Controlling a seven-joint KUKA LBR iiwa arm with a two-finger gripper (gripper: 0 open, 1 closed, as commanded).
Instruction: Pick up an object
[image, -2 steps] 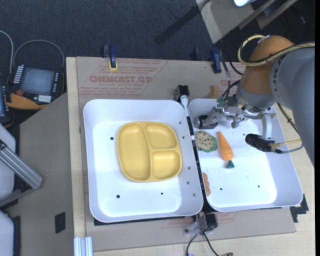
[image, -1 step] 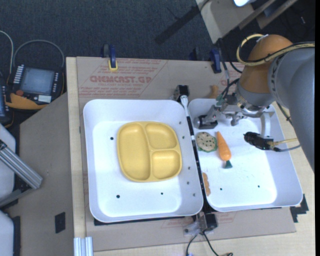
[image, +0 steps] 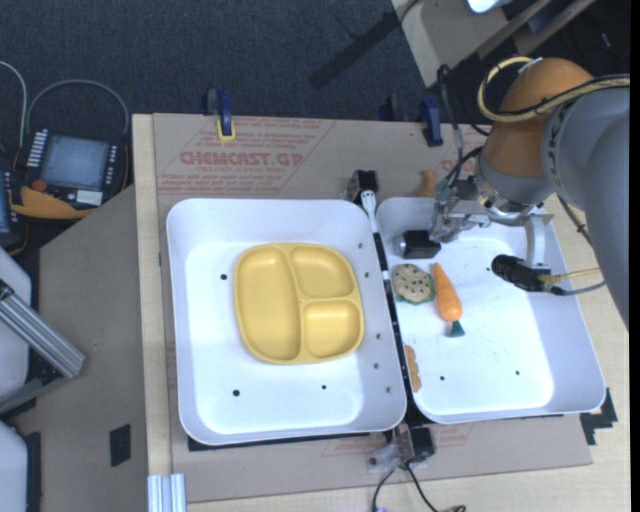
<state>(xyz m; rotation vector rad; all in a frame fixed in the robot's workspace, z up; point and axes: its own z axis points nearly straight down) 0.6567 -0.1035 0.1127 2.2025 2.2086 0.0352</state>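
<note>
White plastic makes up both bins on the brown counter (image: 150, 300). At the near end of the seam between them a small orange-brown scrap (image: 410, 368) sits against the inner wall of the right bin (image: 500, 370), which would be awkward for any grasp. The left bin (image: 210, 400) carries one thing, a yellow divided plate (image: 298, 300), lying flat in its middle, broad and low, so a poor candidate.

The likelier things to pick lie in the far left part of the right bin. A toy carrot (image: 446, 292) lies on its side, green tip towards the near edge, and just left of it is a round speckled slice (image: 411, 283), perhaps touching it.

Beyond these, the claw (image: 442, 224) is low at the bin's far left corner, the arm coming in from the right. A small dark piece (image: 418, 243) shows just beneath it, and I cannot tell whether it is loose or part of the tool. Nor can I tell how wide the claw stands; nothing is visibly held. The carrot looks the easiest target, being slim and with open floor on its right.
</note>
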